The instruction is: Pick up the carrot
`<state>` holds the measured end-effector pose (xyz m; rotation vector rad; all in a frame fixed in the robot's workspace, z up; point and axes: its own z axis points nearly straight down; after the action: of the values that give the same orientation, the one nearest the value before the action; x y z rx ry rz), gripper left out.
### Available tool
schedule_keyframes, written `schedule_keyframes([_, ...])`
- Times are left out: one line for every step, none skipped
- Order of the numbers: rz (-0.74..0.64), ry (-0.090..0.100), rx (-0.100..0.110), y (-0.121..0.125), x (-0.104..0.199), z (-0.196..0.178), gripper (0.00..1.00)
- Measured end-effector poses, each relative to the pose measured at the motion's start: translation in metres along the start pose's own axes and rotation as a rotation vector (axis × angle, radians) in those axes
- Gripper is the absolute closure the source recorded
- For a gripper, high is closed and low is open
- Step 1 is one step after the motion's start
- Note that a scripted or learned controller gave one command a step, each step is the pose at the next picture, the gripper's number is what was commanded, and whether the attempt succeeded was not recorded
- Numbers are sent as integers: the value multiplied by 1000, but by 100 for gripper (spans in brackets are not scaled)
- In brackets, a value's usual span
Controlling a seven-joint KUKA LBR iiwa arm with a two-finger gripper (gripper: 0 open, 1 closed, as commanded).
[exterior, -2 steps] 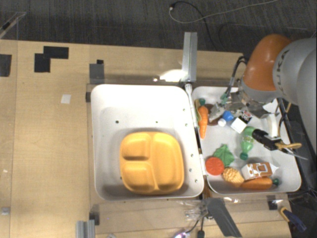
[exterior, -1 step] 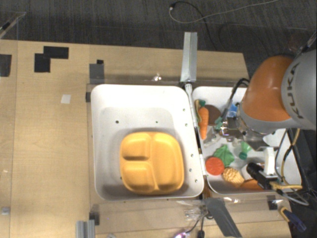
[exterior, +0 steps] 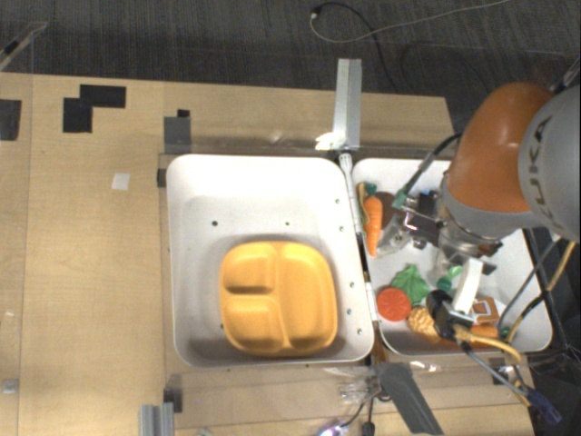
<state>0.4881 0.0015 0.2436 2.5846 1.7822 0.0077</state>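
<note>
We're in the approach: our gripper [exterior: 406, 230] hovers in the right bin [exterior: 536, 334], just at three o'clock of the carrot [exterior: 372, 221], which lies smooth and tapered against the bin's left wall. Whether the gripper is parted, we cannot tell. Next we'd judge a shift toward nine o'clock. At eight o'clock sits a glossy yellow tray [exterior: 277, 298].

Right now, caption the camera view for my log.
Arm over right bin; carrot lies by its left wall.
</note>
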Motion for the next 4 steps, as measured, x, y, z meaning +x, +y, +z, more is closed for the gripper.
schedule_keyframes([486,-3,6,-4,6,60,0])
schedule_keyframes([758,-1,2,-8,21,-14,0])
schedule_keyframes([1003,-1,0,2,-6,-84,0])
schedule_keyframes([998,2,-2,4,-5,-94,100])
